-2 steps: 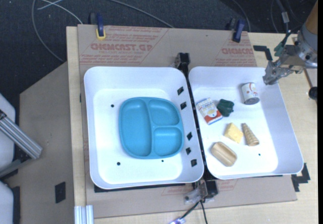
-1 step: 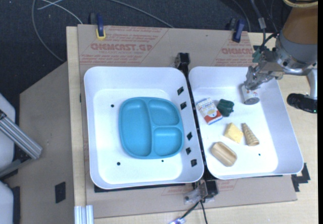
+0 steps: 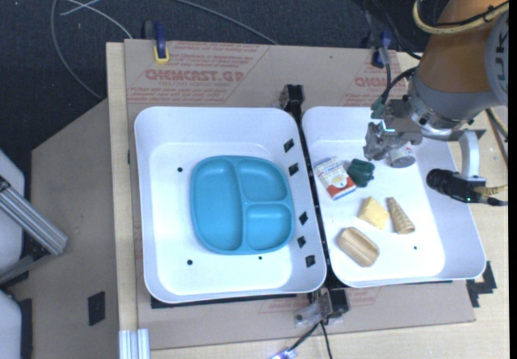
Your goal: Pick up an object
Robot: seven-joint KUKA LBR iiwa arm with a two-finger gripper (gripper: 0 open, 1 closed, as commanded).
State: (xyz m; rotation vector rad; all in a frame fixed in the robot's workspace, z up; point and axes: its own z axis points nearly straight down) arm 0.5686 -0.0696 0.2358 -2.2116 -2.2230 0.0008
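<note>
Lying nearest the lower edge of the frame among the loose things, a tan bread roll (image 3: 358,245) is resting in the lower middle of the right bin (image 3: 452,256). Just above it and to the right, a pale yellow cheese wedge (image 3: 372,213) is sitting beside a brown ice-cream cone (image 3: 400,216), the two close together but seeming not to be touching. Further up and to the left, a small white carton with a red patch (image 3: 334,178) is lying near the bin's left wall, and a dark green object (image 3: 361,172) is sitting just to its right, nearly touching it.

Reaching in from the upper right of the frame, the grey arm with its orange band (image 3: 462,34) is hanging over the upper part of the right bin. Its gripper (image 3: 386,145) is pointing down just above and to the right of the dark green object, close to it; whether it is touching anything cannot be told. How the jaws are standing cannot be told either, since the wrist is covering them from this angle, and nothing is showing between them.

Filling the left half of the bench, the left bin (image 3: 157,187) is holding a blue divided plate (image 3: 241,204), which is lying flat near its centre. Black clips are running along the seam between the two bins. Both bins are sitting on a brown cardboard sheet (image 3: 202,70) with red lettering along the upper edge, and grey cables are trailing across the dark floor in the upper left of the frame.
</note>
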